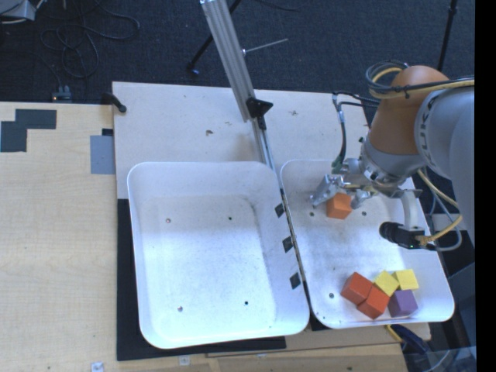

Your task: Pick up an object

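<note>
Progress: you have the small orange block point(339, 206) between the fingers of the two-finger gripper point(341, 199), jaws clamped on it, above the right white bin point(310, 270); it looks lifted, though height is hard to judge. Right bin also holds red, yellow and purple blocks point(381, 292) clustered at its near corner. Left white bin point(143, 285) has only specks.

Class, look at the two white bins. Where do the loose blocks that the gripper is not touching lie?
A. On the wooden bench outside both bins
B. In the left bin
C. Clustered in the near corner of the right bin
C: the loose blocks, red, yellow and purple, sit together in the right bin at its near corner, apart from the orange block between the fingers of the gripper.
</note>
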Motion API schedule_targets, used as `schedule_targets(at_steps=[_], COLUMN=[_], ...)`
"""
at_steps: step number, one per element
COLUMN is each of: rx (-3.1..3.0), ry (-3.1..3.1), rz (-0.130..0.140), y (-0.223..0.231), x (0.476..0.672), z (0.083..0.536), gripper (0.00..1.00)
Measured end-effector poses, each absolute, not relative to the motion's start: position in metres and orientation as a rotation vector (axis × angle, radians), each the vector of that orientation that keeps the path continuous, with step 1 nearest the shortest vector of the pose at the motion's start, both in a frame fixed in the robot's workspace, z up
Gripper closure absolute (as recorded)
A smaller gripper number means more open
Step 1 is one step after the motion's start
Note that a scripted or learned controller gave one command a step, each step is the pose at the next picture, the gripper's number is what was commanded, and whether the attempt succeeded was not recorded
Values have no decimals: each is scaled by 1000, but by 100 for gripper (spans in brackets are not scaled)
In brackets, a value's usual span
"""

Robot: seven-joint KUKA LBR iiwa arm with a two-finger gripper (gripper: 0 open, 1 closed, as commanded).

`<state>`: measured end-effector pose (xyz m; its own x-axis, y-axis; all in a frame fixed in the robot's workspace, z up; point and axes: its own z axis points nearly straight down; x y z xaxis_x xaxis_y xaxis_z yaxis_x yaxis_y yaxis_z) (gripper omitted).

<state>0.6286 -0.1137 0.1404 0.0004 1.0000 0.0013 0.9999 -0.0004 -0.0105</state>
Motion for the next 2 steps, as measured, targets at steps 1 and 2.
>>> schedule_targets(at_steps=[1,2], rx=[-2222,-2219], ry=[-2223,-2224], rz=[-1,0], y=[-134,-102], x=[636,663], z=[110,90], gripper=[0,0])
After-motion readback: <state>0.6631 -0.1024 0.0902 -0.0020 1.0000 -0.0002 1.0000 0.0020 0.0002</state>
